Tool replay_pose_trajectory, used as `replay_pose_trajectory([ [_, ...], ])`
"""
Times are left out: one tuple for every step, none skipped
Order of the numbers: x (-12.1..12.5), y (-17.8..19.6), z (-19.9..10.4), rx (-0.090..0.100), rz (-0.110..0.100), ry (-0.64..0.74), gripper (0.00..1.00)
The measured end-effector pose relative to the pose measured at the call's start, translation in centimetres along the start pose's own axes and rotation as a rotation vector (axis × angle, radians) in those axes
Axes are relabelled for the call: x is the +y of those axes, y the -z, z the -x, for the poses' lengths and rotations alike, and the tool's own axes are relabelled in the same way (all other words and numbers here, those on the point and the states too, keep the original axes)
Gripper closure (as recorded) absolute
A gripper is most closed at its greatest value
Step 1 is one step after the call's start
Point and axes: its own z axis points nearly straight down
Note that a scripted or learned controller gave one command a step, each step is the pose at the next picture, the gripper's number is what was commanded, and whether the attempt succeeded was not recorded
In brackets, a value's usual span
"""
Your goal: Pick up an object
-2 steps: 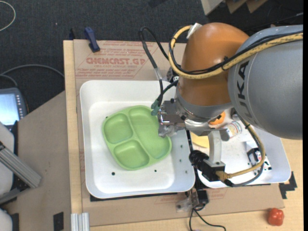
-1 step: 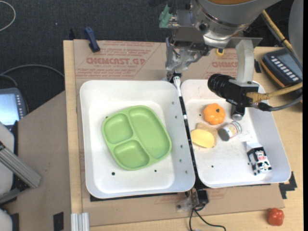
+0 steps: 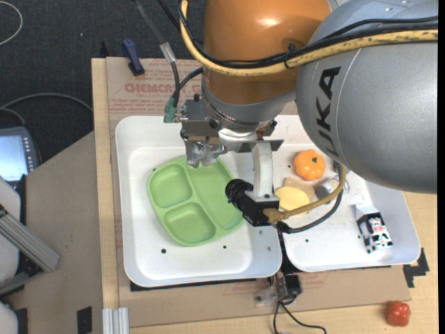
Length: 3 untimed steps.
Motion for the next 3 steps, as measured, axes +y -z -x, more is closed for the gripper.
replay_pose_trajectory([
  [-1.9, -11.5, -0.3, -0.002, -0.001, -0.006, 1.00],
  [-1.9, 18.4, -0.1, 0.014, 0.033, -0.004, 1.00],
  [6.3, 17.4, -0.1, 0.003, 0.019, -0.010, 1.00],
])
